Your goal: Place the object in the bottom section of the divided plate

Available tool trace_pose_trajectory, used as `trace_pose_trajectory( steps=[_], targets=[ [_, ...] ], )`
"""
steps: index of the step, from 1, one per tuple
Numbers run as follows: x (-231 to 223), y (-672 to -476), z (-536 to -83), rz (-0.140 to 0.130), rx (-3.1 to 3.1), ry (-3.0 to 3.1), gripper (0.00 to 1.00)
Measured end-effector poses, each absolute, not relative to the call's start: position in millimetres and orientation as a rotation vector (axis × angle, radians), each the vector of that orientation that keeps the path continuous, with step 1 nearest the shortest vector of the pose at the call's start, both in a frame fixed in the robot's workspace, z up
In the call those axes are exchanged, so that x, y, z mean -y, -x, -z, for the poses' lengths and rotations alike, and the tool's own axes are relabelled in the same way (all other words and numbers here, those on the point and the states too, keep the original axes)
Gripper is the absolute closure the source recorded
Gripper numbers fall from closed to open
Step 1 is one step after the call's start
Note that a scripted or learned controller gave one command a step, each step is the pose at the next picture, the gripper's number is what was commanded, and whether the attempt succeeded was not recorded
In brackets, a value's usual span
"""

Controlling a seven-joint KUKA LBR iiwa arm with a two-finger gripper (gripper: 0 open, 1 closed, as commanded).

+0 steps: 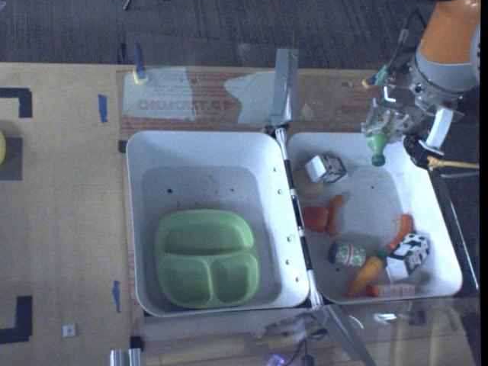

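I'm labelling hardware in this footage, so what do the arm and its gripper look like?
The arm has a broad orange band above a grey wrist section. Black and yellow cables loop beside it. The gripper is a compact cluster of silver-grey metal and white parts with dark fittings; finer markings are too small to read.

Even, fairly bright overhead light falls on the bench [61, 204]. Both white bins [206, 155] look slightly washed out, with soft shadows along their inner walls. Glare streaks a clear sheet [191, 97] behind them. The whole picture is soft and slightly blurred.
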State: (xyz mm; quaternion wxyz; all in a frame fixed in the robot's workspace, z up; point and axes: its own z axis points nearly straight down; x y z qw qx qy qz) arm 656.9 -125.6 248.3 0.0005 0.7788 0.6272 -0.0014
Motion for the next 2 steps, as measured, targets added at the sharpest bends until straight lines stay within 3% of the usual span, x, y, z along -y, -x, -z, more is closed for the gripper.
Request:
trace_pose_trajectory(
  steps=[1,2],
  targets=[
    [3,-666.5,-184,0.003,-1.895,-2.509,1.0],
    [-70,-608.0,-217,0.004,-2.008,-2.42,1.0]
  ],
)
